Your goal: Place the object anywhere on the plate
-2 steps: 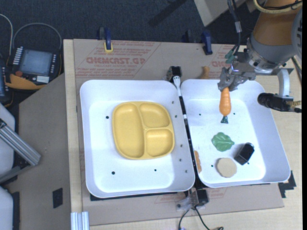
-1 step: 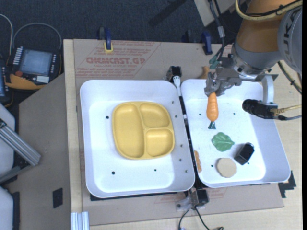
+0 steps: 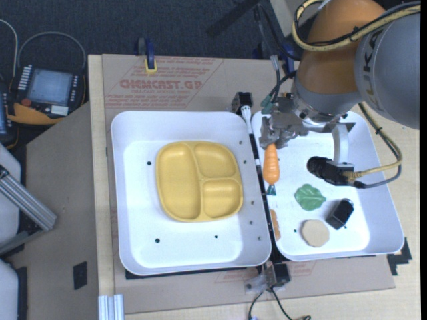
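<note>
Fingers (image 3: pixel 270 141) of mine are clamped on the top of the carrot (image 3: pixel 270 165), a small orange toy tapering downward with a darker tip, hanging upright over the seam between the two white bins. Left of it, the yellow plate (image 3: pixel 198 181) with three compartments lies in the left bin (image 3: pixel 133 232), well apart from the carrot.

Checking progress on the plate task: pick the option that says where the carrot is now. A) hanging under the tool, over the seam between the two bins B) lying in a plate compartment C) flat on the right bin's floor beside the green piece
A: the carrot hangs upright beneath the tool, at the bins' shared edge, right of the yellow plate and left of the green piece.
</note>
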Available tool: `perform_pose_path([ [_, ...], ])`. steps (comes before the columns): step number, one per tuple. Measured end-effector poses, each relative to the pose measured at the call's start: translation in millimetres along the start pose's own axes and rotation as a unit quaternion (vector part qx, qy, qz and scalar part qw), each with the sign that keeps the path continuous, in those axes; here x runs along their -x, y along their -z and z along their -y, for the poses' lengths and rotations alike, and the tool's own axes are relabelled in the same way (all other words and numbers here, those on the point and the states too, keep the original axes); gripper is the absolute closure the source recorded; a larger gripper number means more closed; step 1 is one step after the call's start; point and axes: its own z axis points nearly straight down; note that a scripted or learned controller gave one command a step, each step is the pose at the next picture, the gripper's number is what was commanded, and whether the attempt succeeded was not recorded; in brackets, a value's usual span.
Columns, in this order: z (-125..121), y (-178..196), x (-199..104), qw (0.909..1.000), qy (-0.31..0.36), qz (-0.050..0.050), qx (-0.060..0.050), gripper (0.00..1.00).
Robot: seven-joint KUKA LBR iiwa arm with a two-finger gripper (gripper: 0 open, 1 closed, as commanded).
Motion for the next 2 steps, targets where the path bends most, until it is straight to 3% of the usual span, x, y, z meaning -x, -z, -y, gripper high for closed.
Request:
perform_pose_path([
  [2, 45.2, -23.7, -100.2, 1.0, 0.0, 0.001, 0.0, 1.0],
])
